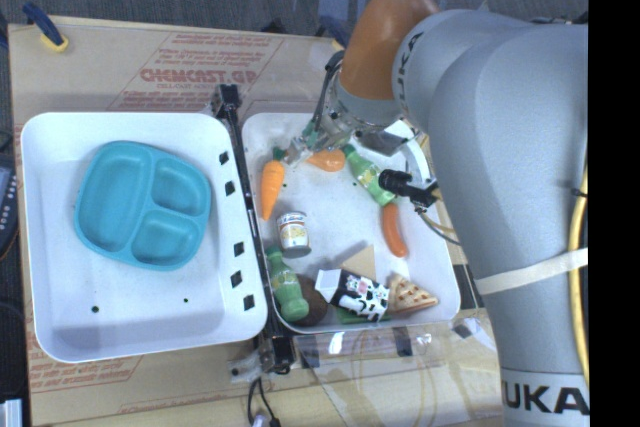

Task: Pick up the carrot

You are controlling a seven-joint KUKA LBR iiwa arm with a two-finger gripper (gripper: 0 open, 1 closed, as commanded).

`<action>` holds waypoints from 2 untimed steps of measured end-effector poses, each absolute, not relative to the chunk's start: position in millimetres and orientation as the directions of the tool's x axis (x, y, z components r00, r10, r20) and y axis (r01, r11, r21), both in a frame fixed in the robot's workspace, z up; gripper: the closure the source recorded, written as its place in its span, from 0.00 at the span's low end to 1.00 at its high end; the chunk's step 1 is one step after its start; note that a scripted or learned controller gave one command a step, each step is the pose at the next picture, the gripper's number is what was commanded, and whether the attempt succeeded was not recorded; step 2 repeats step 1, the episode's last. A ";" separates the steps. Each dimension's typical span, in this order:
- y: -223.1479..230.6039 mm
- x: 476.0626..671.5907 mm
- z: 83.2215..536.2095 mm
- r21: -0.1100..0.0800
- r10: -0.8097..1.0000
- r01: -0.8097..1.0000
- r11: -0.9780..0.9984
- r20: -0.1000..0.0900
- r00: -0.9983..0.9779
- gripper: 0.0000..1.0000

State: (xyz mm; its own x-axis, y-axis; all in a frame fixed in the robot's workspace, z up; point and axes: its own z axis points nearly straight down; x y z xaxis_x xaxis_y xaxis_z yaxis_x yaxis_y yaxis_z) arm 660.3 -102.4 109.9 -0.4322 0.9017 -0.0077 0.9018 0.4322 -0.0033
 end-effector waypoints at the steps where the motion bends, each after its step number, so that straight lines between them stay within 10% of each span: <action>1: -8.0 630.5 198.4 0.005 0.918 0.918 0.396 -0.002 -0.396 1.00; 2: -8.0 630.5 198.4 0.005 0.918 0.918 0.396 -0.002 -0.396 1.00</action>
